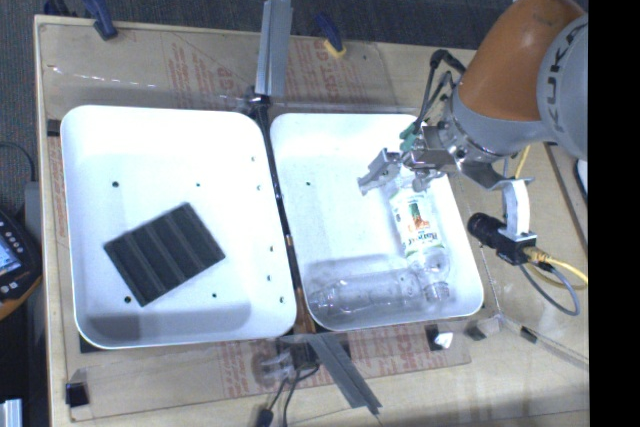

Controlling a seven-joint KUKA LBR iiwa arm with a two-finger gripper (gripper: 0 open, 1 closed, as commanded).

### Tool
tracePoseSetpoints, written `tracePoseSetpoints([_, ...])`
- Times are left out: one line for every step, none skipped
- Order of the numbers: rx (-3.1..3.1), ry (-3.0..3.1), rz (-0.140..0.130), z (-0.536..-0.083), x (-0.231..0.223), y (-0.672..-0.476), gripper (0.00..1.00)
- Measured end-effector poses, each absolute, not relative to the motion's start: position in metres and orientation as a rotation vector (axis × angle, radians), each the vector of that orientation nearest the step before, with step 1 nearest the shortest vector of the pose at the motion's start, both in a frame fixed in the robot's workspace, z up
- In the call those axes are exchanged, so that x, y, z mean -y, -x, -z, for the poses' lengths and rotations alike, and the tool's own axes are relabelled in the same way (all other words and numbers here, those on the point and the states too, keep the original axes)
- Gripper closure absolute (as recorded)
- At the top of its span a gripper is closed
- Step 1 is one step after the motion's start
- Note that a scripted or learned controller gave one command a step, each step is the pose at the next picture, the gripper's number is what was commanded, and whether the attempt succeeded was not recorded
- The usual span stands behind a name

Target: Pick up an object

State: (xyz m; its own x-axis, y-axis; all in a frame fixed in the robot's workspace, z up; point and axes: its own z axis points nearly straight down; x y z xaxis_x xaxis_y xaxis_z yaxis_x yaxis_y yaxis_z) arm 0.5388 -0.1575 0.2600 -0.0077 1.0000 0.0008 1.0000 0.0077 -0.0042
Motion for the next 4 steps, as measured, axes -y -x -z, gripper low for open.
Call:
tracePoseSetpoints([2.283,2.159,0.0,-0.269,0.16,-0.562,0.0])
tracePoseSetpoints([2.099,2.334,-0.005,-0.196,0.203,-0.528,0.0])
tracePoseSetpoints([2.377,2.059,0.001,-0.25,0.183,-0.515,0.0])
tracePoseSetpoints([2.412,2.008,-0.003,-0.197,0.209,-0.529,0.0])
